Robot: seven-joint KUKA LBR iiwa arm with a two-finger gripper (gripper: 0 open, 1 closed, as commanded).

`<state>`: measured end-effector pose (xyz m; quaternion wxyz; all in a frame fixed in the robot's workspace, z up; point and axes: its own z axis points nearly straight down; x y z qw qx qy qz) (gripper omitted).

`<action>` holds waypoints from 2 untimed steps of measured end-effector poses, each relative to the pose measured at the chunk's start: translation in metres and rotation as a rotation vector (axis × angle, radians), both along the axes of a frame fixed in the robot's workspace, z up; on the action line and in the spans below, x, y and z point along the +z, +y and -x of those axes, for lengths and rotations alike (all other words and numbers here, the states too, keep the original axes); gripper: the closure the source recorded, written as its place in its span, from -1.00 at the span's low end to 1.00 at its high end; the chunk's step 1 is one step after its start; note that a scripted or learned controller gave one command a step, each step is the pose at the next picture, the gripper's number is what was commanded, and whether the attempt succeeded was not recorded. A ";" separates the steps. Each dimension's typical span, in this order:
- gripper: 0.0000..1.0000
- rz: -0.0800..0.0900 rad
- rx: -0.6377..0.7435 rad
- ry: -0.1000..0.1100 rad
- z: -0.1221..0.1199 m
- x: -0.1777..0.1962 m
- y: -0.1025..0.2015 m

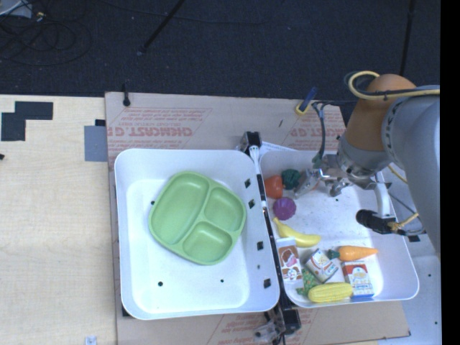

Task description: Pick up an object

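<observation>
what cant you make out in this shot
- Jaws state on the gripper: camera view, too small and cluttered to read.
- Print on the small cartons: too small.
- Dark green item by the gripper: blurred, identity unclear.
- Arm: cut off by the right edge.

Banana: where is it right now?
The banana lies in the right bin, near its left wall, just below the purple ball and above the small carton.

Arm [417, 142] cut off at right
</observation>
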<state>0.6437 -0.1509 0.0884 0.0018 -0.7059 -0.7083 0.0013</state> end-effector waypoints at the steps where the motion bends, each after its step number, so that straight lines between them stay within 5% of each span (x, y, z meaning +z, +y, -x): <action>1: -1.00 0.000 -0.005 0.000 0.069 0.001 -0.054; 2: -1.00 -0.001 -0.005 -0.005 0.135 0.000 -0.045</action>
